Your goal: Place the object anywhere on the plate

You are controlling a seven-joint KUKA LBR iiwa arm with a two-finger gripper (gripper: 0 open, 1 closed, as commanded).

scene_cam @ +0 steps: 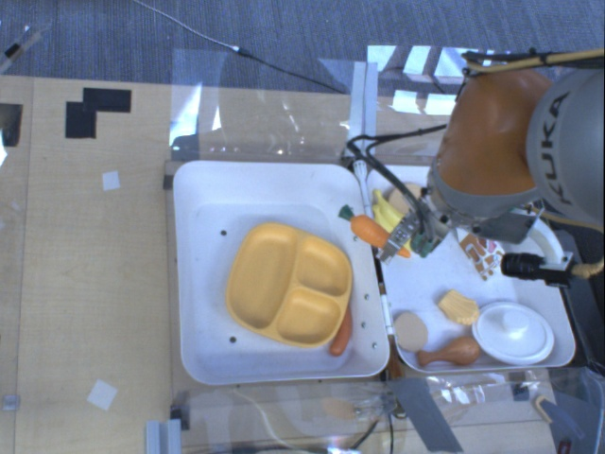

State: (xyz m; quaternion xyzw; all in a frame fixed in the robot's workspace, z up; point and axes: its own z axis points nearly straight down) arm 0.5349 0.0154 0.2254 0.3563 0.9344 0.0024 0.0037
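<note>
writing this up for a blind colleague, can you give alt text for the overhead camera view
A toy carrot sits between the fingers of the robot arm's pincer, over the divider between two white bins. The left bin holds a yellow divided plate with a small sausage beside it; the right bin holds assorted toy food and a white dish.

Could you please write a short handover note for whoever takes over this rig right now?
Gripper: over the divider between the two bins, fingers shut on the toy carrot.
Yellow plate: in the left bin, nothing on it; a small sausage lies against its lower right rim.
Done: carrot lifted and carried toward the left bin.
Left: move over the plate, lower, release.
</note>
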